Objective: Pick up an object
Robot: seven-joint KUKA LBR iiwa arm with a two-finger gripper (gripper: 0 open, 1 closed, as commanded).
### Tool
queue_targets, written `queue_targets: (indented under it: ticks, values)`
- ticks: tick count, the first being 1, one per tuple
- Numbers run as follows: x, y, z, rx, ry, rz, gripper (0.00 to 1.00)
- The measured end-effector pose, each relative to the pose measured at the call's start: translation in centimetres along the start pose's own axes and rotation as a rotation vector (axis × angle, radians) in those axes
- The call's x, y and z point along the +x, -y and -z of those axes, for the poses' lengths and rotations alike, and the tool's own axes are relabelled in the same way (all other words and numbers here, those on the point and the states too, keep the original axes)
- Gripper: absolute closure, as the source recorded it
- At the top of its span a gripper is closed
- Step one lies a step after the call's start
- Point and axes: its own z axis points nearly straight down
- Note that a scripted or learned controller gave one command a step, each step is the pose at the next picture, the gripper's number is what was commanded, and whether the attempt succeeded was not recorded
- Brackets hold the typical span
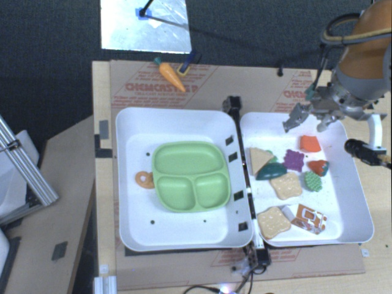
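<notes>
Bins (131, 164): smooth white plastic, faintly glossy.
Green tray (191, 175): matt plastic, moulded, soft sheen on the ridges.
Bench board (257, 78): brown cardboard-like sheet, matt, red print.
Sheet at upper left of the frame (144, 16): shiny, crinkled, foil-like.
Backdrop (49, 41): dark cloth, rough weave.
Gripper (311, 120): dull grey metal.
Arm shell (370, 35): smooth orange band, slight gloss.
Toy bread slices (286, 187): matt, grainy-looking.
Rails at left edge (24, 164): brushed metal.

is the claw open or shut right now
Open: the claw hangs above the far end of the right bin with its two fingers spread apart and nothing between them.
</notes>
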Motion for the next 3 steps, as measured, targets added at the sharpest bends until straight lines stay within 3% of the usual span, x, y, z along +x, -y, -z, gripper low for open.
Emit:
queue_targets:
  ticks: [1,3]
  values:
    - [0.0,-0.2,0.7,-0.012,0.001,0.002,0.0]
    - [-0.2,-0.9,-9.1,-0.007,0.001,-0.001,0.0]
